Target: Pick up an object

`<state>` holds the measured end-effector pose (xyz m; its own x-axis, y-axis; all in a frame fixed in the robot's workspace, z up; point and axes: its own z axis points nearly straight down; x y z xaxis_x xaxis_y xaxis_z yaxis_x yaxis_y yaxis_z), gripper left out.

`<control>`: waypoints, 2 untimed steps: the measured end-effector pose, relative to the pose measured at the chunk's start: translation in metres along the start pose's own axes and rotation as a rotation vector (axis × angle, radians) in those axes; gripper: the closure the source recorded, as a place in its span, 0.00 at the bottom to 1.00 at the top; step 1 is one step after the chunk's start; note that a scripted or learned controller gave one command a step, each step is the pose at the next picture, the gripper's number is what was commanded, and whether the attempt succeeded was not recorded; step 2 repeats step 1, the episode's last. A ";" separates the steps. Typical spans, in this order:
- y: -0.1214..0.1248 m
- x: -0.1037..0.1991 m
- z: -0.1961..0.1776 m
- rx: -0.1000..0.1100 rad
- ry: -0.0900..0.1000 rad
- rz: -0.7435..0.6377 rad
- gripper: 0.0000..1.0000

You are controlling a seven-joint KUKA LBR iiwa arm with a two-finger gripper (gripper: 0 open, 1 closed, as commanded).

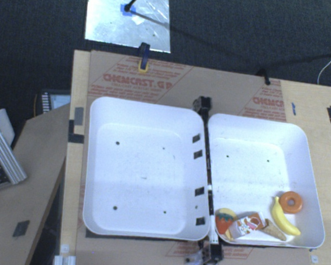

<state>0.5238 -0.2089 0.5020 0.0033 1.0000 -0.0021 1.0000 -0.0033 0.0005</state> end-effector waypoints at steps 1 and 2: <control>-0.003 0.002 -0.035 -0.005 0.000 -0.008 1.00; -0.003 0.002 -0.035 -0.005 0.000 -0.008 1.00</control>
